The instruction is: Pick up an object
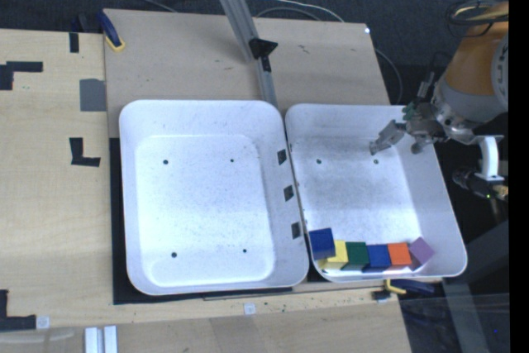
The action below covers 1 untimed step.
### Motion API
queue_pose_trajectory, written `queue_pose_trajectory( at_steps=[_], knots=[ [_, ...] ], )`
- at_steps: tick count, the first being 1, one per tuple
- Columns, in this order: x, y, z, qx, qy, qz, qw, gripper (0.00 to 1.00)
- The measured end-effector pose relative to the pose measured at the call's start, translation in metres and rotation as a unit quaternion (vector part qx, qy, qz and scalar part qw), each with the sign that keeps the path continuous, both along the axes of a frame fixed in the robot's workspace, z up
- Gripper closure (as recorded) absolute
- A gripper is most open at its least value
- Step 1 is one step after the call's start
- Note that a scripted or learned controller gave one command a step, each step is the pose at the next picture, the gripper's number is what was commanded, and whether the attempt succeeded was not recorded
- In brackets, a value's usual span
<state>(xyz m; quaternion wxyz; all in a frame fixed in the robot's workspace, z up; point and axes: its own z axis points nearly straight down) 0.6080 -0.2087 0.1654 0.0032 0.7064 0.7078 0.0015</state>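
Above the right bin's [430, 178] upper right part, the tool [382, 143] hangs clear of the floor, its grey fingers pointing down and left; whether they stand apart or together cannot be told at this size, and nothing shows between them. Well below the tool, along the bin's near wall, lies a row of blocks: a blue block [321, 242] stacked on a yellow block [335, 259], then a green block [356, 254], a second blue block [378, 257], an orange block [398, 254] and a purple block [421, 250]. Touching side by side and pressed into the corner curve, they probably gathered there because the bin floor slopes up at the rim. Judged from this layout, no pick has begun. Between tool and blocks the bin floor is open, giving free room to travel. At the row, however, the near wall and the neighbouring blocks leave little gap for fingers; the raised blue block offers the freest sides. Left of the tool sits the left bin [132, 178] on the tabletop [50, 202].
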Motion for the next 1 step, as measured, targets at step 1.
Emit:
queue_pose_trajectory(
  at_steps=[1],
  knots=[
    [-0.0267,-0.0008,-0.0036,0.0006,0.005,-0.001,1.0000,0.00]
  ],
)
